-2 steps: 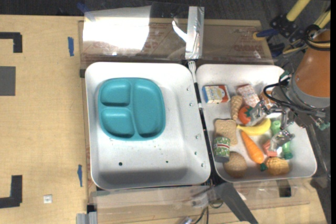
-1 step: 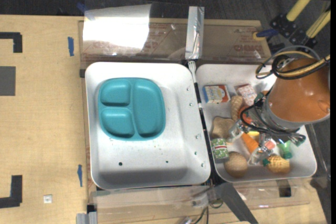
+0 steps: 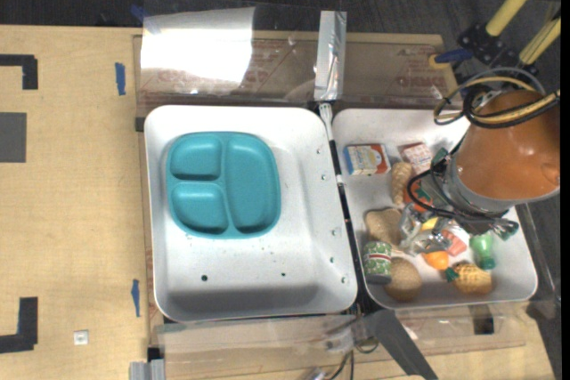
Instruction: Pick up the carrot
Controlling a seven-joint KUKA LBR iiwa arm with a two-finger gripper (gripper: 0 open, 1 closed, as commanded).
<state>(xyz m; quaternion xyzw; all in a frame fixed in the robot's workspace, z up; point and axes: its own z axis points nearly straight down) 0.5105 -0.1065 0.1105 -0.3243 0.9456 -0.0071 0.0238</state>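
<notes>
While the grey two-finger gripper (image 3: 419,227) hovers low, grip state unclear, the small orange carrot (image 3: 436,260) sits at its 5 o'clock.

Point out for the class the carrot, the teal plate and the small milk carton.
carrot (image 3: 436,260), camera view, its orange body.
teal plate (image 3: 251,182), camera view, its large compartment.
milk carton (image 3: 364,158), camera view, its front face.

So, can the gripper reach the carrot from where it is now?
Probably yes. The gripper hangs in the right bin just above-left of the carrot, whose top looks uncovered, though toys crowd close around it.
</notes>
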